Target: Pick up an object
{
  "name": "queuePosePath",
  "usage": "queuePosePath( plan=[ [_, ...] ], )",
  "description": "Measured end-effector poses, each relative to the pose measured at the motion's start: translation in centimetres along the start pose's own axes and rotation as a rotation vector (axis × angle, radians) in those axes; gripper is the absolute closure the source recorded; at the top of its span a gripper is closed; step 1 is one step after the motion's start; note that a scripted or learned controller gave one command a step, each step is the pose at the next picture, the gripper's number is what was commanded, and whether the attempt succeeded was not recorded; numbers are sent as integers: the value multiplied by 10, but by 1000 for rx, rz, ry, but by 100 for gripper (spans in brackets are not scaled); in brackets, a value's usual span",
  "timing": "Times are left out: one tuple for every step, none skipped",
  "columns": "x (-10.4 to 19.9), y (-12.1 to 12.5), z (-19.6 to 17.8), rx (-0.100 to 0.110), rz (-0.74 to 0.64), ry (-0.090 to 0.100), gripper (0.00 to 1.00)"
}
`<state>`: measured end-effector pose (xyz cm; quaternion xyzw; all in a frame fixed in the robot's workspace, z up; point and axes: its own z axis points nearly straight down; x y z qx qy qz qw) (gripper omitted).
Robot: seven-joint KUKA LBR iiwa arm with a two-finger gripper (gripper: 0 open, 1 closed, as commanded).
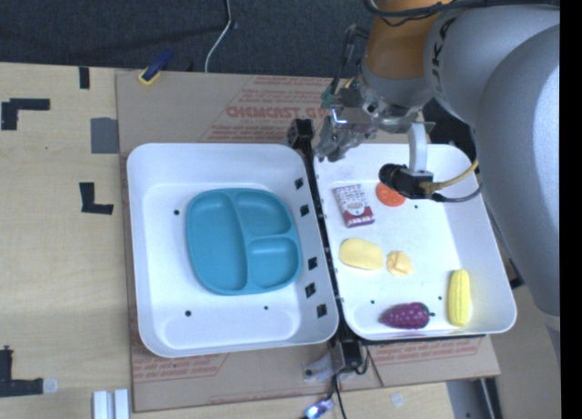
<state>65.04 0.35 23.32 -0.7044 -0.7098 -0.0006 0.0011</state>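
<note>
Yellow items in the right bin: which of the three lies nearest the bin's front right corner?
The long yellow corn cob, beside the purple grape bunch. The rounded yellow lemon-like piece and small yellow chunk sit mid-bin.

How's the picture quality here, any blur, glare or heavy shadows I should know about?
Camera view: even, soft lighting; the white bins look bright, without harsh glare; the arm up close at right looms large and slightly soft; small items like the corn cob stay sharp.

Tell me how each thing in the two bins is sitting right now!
Blue plate: flat in the left bin, nothing on it.
Red packet: lying flat.
Orange slice: flat, partly hidden.
Yellow lemon: lying loose.
Small yellow piece: beside the lemon.
Corn: lying flat.
Purple grapes: lying loose.
</note>
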Motion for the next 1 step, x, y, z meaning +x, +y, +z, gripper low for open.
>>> queuePosePath(
  plan=[
    [56,-1,12,2,1,-1,100]
  ],
)
